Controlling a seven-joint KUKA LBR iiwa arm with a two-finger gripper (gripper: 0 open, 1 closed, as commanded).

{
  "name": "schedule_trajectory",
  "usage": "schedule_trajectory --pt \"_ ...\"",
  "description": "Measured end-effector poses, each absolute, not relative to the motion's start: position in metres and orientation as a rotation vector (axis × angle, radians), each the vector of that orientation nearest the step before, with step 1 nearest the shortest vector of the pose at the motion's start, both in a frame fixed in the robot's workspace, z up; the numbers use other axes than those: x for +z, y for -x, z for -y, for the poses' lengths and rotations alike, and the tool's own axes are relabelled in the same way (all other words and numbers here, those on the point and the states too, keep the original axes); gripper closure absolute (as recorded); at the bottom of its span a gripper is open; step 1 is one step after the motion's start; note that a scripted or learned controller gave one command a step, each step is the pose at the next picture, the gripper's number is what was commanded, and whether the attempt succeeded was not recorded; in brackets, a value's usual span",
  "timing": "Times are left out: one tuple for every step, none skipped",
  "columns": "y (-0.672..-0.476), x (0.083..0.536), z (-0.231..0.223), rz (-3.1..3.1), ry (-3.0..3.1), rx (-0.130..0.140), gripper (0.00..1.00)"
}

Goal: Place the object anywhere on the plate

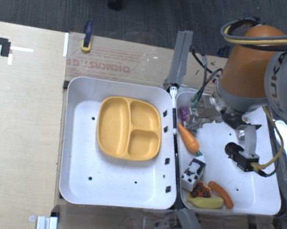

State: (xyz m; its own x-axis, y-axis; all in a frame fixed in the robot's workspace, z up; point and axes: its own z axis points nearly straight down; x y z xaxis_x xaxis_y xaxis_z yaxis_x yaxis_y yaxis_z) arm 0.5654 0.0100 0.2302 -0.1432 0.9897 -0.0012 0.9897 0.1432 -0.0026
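Task object unclear. Candidates all sit in right bin (pixel 258 204): carrot (pixel 188 138) against its left wall, black-and-white block (pixel 192 174) below it, banana (pixel 206 202) and red sausage-shaped piece (pixel 221 194) at the near edge, purple item (pixel 184 113) up top. Yellow divided plate (pixel 129 128) is in left bin (pixel 75 144), nothing on it. Gripper (pixel 199 116) is low over right bin's upper left corner, just above the carrot; fingers' state: cannot tell.

Plate (pixel 129 128) is showing plain yellow. Both bins (pixel 78 144) are showing white. Carrot (pixel 188 137) is showing orange; block (pixel 192 174) is showing white with black marks; banana (pixel 206 202) is showing yellow; sausage (pixel 221 194) is showing orange-red. Arm (pixel 255 53) is showing grey with orange band.
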Motion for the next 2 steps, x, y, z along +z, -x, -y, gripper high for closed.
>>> schedule_trajectory --pt "-0.477 0.19 0.038 2.339 2.093 0.005 1.0" --pt "-0.535 0.19 -0.068 2.341 2.093 0.005 1.0"
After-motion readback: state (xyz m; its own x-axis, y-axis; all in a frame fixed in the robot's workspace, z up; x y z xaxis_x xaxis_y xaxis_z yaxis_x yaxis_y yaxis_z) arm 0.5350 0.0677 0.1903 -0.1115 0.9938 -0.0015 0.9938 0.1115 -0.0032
